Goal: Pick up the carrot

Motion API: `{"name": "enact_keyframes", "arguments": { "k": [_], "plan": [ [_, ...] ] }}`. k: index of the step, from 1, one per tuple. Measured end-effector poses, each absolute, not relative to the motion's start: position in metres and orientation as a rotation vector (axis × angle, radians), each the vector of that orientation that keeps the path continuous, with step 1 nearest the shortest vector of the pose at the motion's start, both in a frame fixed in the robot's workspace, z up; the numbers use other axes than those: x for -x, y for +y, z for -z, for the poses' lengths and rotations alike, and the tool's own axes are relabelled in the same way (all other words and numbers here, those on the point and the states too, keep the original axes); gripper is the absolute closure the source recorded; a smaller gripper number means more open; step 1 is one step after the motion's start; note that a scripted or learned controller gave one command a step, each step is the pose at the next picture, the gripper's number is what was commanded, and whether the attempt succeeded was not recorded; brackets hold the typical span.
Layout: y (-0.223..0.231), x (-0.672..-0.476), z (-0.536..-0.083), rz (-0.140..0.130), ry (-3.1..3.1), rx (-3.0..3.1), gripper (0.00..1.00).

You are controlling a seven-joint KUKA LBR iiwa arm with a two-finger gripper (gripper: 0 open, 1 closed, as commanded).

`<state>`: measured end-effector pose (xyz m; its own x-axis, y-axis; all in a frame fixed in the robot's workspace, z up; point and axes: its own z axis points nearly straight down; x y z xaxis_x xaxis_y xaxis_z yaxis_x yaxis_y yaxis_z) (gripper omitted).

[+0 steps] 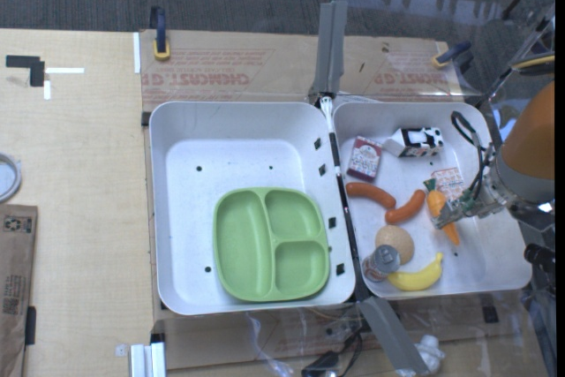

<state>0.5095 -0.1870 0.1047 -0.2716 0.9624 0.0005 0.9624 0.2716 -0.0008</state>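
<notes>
Carrot (439, 209) lies in the right bin (494, 274) beside the sausages (388, 200), the gripper (459, 209) down right over it, grip impossible to tell from here.

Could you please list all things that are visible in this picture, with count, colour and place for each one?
bins: 2, white, side by side on the bench
divided plate: 1, green, left bin
carrot: 1, orange, right bin, at the end effector
sausages: 2, orange-red, middle of right bin
banana: 1, yellow, near edge of right bin
round item: 1, tan, above the banana
small box: 1, red and white, far part of right bin
cow toy: 1, black and white, far part of right bin
clamps: 2, blue and yellow, far cardboard edge
tape roll: 1, clear, far left
end effector: 1, grey, over the carrot
</notes>
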Motion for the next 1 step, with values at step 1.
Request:
{"name": "enact_keyframes", "arguments": {
  "k": [1],
  "plan": [
    [-0.1355, -0.4779, -0.1892, -0.002, -2.332, 2.104, 1.00]
  ]
}}
